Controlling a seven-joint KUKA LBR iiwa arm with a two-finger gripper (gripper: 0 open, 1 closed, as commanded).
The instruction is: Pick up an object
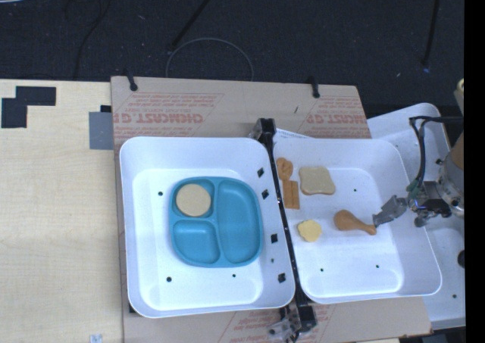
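Camera view: pincer low over right bin, beside drumstick.

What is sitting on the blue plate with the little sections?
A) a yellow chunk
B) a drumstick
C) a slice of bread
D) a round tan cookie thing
D: the round tan disc lies in the upper-left section of the blue plate in the left bin, while the bread slice, drumstick and yellow chunk lie in the right bin.
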